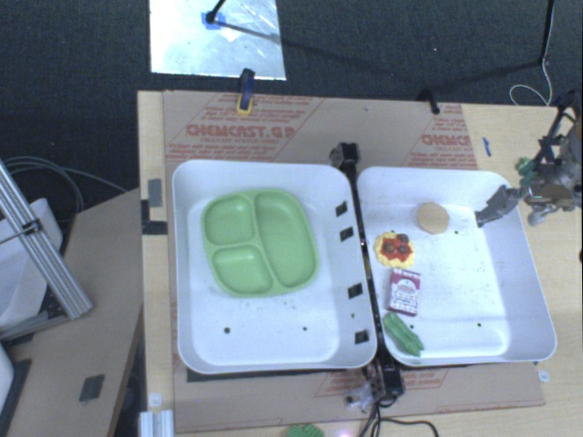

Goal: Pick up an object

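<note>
Camera view: my gripper point(490, 209) hangs over the right bin point(510, 271), near its upper right edge. Can't tell how my jaws stand from here. Nearest pick is the tan round piece point(433, 217), just left of me, no long axis. Pizza toy point(394, 248), red box point(404, 291) and green item point(403, 333) lie further down-left.

The arm comes in from the right edge of the camera view, with just its wrist end and gripper point(496, 206) in sight (the rest lies beyond the frame). The wrist hardware is a grey metallic cluster at the far right. From it, 1 dark finger point(493, 208) slants down and to the left, its tip low. Nothing sits at that tip.
</note>
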Controlling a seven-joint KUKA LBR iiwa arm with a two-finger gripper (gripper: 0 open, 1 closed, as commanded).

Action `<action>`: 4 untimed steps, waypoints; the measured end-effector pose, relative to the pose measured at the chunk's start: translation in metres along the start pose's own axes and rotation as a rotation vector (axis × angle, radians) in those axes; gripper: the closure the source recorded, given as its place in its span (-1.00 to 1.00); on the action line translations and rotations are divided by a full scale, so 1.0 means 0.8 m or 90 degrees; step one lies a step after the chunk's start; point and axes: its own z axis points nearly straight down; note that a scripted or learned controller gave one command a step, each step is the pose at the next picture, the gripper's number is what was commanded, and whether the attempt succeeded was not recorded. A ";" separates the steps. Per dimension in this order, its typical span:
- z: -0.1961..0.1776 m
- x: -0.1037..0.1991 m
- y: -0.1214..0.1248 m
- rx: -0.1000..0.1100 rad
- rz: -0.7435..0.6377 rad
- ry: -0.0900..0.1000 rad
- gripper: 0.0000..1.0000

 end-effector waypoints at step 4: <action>0.216 -0.004 0.149 -0.003 -0.002 -0.002 1.00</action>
